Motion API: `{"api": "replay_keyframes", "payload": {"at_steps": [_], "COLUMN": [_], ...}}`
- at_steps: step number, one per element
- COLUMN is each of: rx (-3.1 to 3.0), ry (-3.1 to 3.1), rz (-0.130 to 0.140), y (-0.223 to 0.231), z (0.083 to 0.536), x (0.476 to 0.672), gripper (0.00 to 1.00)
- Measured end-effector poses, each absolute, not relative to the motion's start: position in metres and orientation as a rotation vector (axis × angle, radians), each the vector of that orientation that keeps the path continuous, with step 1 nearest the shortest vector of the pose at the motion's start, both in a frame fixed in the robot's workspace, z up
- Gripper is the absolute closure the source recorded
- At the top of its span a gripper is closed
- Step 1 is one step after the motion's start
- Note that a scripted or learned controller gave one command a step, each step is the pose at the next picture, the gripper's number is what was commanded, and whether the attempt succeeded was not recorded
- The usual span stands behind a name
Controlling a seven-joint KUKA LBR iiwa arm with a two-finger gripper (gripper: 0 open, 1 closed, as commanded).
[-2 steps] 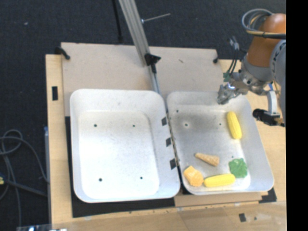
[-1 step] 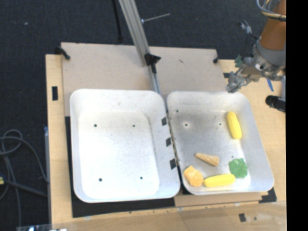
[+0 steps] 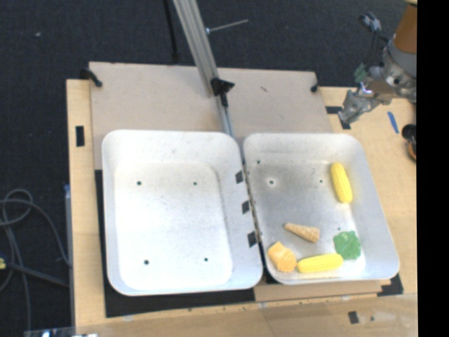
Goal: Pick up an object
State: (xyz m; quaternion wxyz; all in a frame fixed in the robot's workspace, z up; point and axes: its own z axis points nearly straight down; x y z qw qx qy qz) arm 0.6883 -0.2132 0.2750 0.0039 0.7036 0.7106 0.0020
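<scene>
The right bin (image 3: 295,163) holds several small items. A yellow corn cob (image 3: 342,182) lies near its right wall. A tan cone (image 3: 302,231) rests in the middle front. An orange chunk (image 3: 282,257), a yellow oblong piece (image 3: 320,263) and a green piece (image 3: 346,244) sit along the front edge. My gripper (image 3: 349,112) hangs at the upper right, outside the bin and just beyond its far right corner, above the bench. It is well apart from every item and nothing shows in its grasp.
The left bin (image 3: 172,209) sits beside the right one. A slanted metal post (image 3: 200,44) rises behind the bins at the middle. Cables (image 3: 21,216) lie on the dark floor at left. Tan board (image 3: 266,100) lies behind both bins.
</scene>
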Motion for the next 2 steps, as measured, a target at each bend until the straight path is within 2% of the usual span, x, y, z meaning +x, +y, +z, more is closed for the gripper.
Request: {"api": "replay_keyframes", "payload": {"at_steps": [1, 2], "rx": [2.215, 2.216], "ry": [2.226, 2.226], "rz": [0.001, 0.001], "y": [-0.164, -0.12], "z": [0.267, 0.261], "x": [0.684, 0.661], "gripper": [1.0, 1.0]}}
